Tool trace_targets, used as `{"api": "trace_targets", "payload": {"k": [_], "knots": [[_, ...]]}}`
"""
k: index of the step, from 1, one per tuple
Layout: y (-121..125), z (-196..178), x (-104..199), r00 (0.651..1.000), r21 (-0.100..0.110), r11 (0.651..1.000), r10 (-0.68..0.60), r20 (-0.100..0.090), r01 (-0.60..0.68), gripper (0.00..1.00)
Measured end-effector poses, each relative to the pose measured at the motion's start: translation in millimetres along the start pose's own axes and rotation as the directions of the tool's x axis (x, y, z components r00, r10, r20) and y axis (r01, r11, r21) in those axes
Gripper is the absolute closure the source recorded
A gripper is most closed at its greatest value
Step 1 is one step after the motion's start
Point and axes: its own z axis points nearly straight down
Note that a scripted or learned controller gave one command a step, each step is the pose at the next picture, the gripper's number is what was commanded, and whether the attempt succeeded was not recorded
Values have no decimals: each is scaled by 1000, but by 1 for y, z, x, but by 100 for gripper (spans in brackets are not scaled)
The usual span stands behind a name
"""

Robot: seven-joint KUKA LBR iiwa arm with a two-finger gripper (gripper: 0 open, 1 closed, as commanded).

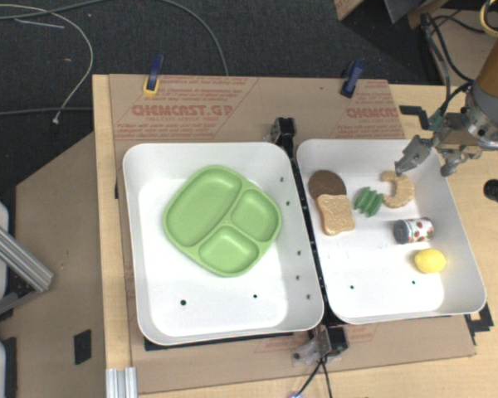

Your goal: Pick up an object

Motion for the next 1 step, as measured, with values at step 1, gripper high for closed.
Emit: {"api": "trace_targets", "payload": {"k": [1], "knots": [[2, -9, 1, 1000, -14, 1000, -4, 3, 4, 0]]}}
